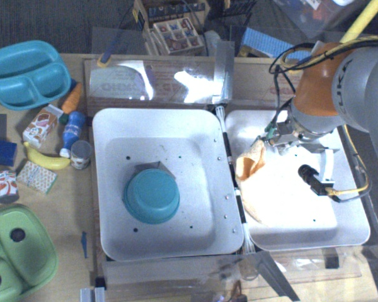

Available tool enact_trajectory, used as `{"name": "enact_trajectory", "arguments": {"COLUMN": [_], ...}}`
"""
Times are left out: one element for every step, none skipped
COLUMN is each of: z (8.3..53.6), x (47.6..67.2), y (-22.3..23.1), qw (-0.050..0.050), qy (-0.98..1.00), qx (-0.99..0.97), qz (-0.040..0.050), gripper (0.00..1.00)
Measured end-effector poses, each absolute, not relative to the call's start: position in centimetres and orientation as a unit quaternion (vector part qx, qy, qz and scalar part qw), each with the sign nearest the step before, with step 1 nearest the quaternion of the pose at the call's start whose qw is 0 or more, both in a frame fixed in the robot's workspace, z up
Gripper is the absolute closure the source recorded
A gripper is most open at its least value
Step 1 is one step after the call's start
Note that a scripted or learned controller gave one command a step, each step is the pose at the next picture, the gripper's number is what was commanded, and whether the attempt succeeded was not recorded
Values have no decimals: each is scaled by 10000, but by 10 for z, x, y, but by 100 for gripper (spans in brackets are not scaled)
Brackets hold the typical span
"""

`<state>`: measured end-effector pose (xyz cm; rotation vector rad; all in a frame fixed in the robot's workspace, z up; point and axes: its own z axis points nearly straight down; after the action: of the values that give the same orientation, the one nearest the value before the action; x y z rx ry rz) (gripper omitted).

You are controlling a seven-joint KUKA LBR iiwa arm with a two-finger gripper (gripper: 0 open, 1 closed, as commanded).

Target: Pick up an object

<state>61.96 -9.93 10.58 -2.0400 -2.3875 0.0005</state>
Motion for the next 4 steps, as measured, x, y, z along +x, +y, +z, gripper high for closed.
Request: {"name": "enact_trajectory", "arguments": {"z": [88, 101, 217, 216], "x": [623, 625, 668, 668], "y": [-96, -96, -68, -68], "qw": [-17, -41, -21, -18], "qy": [-7676, -7672, -7910, -7911], "qx": [-6409, -6414, -6118, -6117], "qz": [-12, -40, -6, -5], "gripper": [0, 100, 100, 0]}}
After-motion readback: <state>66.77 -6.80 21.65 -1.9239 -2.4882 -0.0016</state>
